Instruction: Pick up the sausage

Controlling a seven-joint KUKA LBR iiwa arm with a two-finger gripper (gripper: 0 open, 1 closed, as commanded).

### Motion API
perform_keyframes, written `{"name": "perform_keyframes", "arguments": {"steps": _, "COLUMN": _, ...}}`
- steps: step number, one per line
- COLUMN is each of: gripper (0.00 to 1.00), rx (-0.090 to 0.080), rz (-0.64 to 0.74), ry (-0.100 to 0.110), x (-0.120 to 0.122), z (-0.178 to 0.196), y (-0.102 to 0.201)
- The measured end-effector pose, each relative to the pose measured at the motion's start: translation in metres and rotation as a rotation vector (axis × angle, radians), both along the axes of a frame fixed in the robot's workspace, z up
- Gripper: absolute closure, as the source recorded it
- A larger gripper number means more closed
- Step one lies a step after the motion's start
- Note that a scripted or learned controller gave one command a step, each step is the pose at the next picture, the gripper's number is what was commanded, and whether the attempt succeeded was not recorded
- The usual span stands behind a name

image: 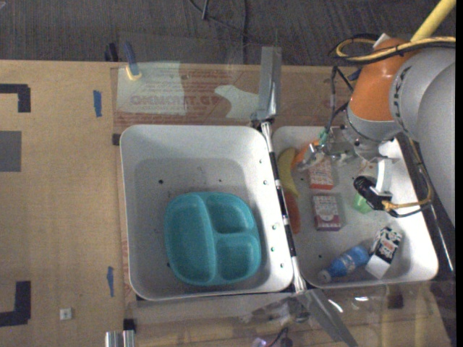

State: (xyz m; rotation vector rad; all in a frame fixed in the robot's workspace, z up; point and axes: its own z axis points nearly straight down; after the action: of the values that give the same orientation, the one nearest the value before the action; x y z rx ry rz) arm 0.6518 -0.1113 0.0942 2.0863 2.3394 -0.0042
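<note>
A teal divided tray [212, 237] is being held in the left white bin [137, 150], lying flat toward that bin's near side. The right white bin [427, 262] is being occupied by several small items. The sausage [293, 212], a slim reddish-orange piece, is being seen along the right bin's left wall, lying lengthwise just beside the divider between the bins, with a yellow banana-like item [286, 166] touching or nearly touching its far end. Two small red-and-white cartons are being shown nearby: one [322, 174] directly under the gripper, the other [327, 212] just toward the near side of it. A blue bottle [346, 264] is lying tilted near the bin's front, beside a black-and-white milk carton [386, 248]. A green object [361, 202] is partly hidden by black hardware. The gripper [327, 150] is being held low over the far part of the right bin, close to the upper carton and apart from the sausage; whether its fingers are spread or closed cannot be told
</note>
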Motion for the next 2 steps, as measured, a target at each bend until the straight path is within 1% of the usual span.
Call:
{"name": "perform_keyframes", "arguments": {"steps": 1, "gripper": 0.0, "rx": 0.006, "rz": -0.243, "ry": 0.023, "x": 0.013, "z": -0.009, "y": -0.005}}
{"name": "perform_keyframes", "arguments": {"steps": 2, "gripper": 0.0, "rx": 0.005, "rz": -0.373, "ry": 0.006, "x": 0.016, "z": 0.088, "y": 0.062}}
